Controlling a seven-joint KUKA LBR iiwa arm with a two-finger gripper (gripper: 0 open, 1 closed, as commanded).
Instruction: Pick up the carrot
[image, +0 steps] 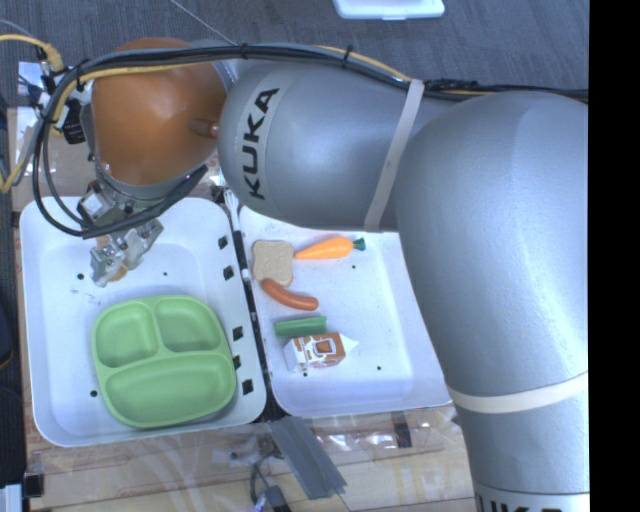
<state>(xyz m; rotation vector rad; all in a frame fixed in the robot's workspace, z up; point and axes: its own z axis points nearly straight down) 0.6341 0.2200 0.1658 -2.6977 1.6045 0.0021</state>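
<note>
Bright even overhead light; glare on white bins (420, 330); soft shadows; slightly soft focus.

1 fixed camera above the bench, slanted down, close over 2 bins (60, 420), arm (480, 200) perhaps nearest

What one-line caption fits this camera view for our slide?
KUKA arm's gripper hovers over the left bin near a green plate; the carrot lies in the right bin.

A dark grey floor (480, 40), like carpet, is seen behind the bench. A flat white thing (388, 8) is seen at the top edge, cut off (what it is cannot be told). The bench top (190, 465) under the bins is made of pale wood. A grey metal bracket (308, 458) is fixed to its front. Bright, even light is cast over everything.
</note>
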